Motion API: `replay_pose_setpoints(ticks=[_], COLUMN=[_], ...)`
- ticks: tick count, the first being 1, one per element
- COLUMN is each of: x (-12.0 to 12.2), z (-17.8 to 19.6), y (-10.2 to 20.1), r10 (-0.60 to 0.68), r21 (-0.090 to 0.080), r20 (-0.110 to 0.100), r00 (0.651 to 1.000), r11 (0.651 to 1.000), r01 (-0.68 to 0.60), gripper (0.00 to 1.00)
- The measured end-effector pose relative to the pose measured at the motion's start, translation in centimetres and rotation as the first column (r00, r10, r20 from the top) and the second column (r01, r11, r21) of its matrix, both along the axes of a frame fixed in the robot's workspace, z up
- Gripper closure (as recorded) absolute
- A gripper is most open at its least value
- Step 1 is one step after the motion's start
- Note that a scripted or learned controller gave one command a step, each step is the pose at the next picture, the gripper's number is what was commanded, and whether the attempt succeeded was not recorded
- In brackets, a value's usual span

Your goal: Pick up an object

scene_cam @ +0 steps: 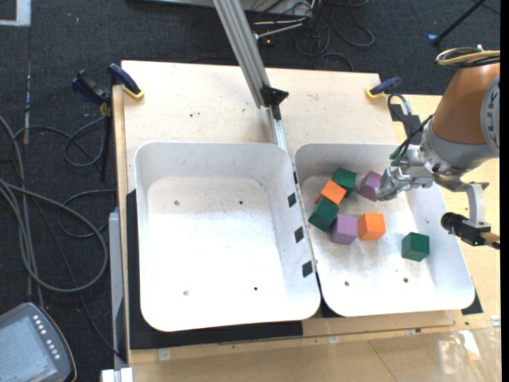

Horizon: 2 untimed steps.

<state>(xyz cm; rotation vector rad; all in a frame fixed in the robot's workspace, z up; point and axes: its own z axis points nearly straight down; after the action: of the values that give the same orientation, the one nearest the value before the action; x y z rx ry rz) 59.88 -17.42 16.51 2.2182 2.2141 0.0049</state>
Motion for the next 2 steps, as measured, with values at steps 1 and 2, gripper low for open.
replay_pose_setpoints(ticks=[1,2], x=[0.0,-0.4], z=[4.3,8.8], y=[0.2,0.4], r10=[0.004,0.004], r21=[0.001,0.001], r20=[-0.001,-0.001], r00=[1.000,1.000], r11=[1.000,1.000], r01=[-0.004,-0.004], gripper=[1.00,1.00])
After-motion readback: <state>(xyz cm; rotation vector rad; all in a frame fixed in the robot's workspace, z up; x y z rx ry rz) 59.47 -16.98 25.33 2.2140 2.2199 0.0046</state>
